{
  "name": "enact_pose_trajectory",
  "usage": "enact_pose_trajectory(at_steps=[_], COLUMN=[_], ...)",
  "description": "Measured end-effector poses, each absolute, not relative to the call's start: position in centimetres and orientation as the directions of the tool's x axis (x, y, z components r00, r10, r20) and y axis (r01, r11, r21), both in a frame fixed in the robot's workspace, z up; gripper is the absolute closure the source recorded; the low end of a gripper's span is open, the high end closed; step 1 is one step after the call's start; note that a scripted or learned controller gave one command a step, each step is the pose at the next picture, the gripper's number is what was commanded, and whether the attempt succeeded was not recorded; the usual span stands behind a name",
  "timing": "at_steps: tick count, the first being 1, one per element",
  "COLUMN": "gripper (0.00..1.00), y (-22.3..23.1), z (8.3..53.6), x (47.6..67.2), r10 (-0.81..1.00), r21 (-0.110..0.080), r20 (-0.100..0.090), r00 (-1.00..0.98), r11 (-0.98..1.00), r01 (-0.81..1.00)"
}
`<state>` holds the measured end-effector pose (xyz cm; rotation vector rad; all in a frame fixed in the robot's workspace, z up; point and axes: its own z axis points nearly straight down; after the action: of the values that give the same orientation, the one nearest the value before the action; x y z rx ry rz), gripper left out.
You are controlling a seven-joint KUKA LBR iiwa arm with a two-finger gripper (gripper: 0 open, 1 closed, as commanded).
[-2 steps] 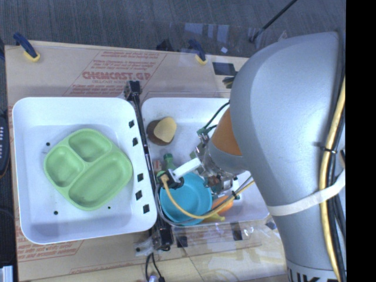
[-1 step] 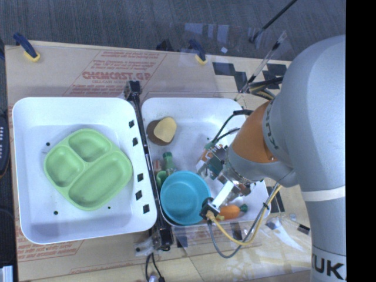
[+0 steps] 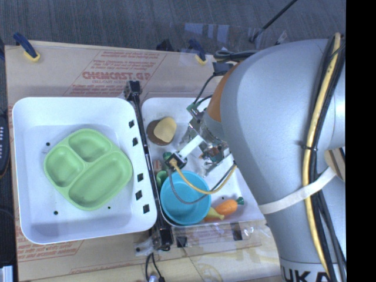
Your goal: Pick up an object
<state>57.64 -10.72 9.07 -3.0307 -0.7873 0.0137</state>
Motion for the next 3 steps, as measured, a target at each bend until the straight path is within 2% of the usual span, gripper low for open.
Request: enact_pose_trajectory(at_steps=[1, 2, 3], gripper=[0.0, 0.0, 0.0], y=[-12.9, -13.0, -9.9], z=[10.8, 9.5, 9.1], x=[53.0, 48.2, 54.0], r10=[0.214, 0.22, 0.246], r21=[-0.014, -0.002, -0.013], r20=[-0.011, 0.012, -0.007], r00=[0.977, 0.975, 0.969], r11=[-0.977, -0.975, -0.969], r01=[0.214, 0.22, 0.245])
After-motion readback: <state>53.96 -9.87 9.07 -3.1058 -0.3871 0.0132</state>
